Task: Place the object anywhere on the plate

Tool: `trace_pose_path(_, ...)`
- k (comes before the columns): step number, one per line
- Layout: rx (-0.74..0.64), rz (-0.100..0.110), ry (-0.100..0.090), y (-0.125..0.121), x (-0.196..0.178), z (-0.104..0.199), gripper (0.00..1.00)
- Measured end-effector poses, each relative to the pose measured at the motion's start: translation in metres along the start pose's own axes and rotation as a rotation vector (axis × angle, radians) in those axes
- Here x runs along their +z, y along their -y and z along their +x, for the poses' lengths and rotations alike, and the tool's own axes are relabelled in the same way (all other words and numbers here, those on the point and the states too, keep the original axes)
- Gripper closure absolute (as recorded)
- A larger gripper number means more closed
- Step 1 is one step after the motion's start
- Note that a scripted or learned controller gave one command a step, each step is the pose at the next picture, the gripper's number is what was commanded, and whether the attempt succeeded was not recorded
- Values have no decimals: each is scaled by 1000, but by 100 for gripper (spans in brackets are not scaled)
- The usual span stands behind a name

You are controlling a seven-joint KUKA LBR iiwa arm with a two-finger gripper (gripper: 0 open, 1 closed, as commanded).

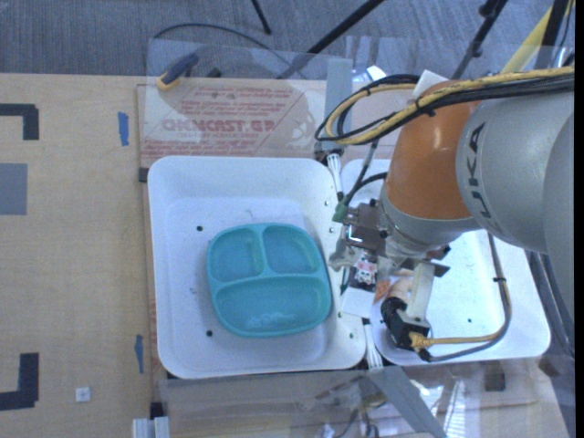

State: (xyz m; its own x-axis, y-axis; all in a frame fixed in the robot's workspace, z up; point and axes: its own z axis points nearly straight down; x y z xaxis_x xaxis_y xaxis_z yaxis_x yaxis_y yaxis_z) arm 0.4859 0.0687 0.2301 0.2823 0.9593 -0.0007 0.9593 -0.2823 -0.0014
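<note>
Left bin [173, 245] holds plate [269, 279], margins bare.

Grey arm [520, 167] — orange band [424, 167], yellow-black cables [438, 94], perhaps lettering.

Plate [268, 279]: teal-blue plastic, rounded-square, three compartments, two small ones on the far side and one wide one on the near side. Lies flat, right side up, in the left white bin [182, 199], toward its near right part. Object [367, 271]: small, whitish with dark and reddish marks, mostly hidden under the arm's wrist at the right bin's left edge, just right of the plate; kind unclear.
</note>
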Motion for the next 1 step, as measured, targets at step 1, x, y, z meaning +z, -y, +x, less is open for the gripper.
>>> trace_pose_path(1,-225,-1,0,-42,65,74,100)
